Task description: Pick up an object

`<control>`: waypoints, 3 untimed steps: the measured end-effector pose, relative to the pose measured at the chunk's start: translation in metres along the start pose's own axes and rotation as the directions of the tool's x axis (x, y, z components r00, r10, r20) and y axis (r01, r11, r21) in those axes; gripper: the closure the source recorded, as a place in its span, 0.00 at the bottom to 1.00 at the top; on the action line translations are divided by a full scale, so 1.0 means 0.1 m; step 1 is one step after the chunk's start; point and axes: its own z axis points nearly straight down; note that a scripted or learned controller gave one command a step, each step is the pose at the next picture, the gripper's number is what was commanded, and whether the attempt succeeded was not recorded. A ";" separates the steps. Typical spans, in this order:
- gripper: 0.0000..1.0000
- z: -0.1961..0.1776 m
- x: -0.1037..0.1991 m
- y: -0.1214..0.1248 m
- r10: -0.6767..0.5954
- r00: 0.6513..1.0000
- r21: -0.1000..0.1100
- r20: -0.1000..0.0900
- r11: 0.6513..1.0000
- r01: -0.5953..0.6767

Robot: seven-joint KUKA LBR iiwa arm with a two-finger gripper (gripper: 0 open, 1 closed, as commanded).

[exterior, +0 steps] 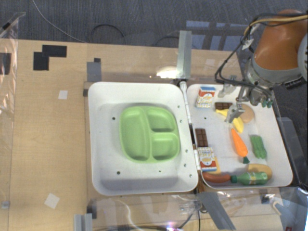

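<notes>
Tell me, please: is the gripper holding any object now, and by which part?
It cannot be told. The gripper is low in the right bin, over the yellow piece beside the carrot, but the view does not show anything held.

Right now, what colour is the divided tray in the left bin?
Light green, plain with no pattern; the divided tray shows clearly in the camera view.
</notes>
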 end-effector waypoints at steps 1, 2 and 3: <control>0.00 1.05 0.37 -0.30 -0.027 1.000 0.000 0.001 1.000 0.027; 0.00 1.10 0.74 -0.29 0.015 1.000 0.001 0.007 1.000 -0.015; 1.00 0.96 0.69 -0.28 0.008 1.000 0.004 0.025 1.000 -0.008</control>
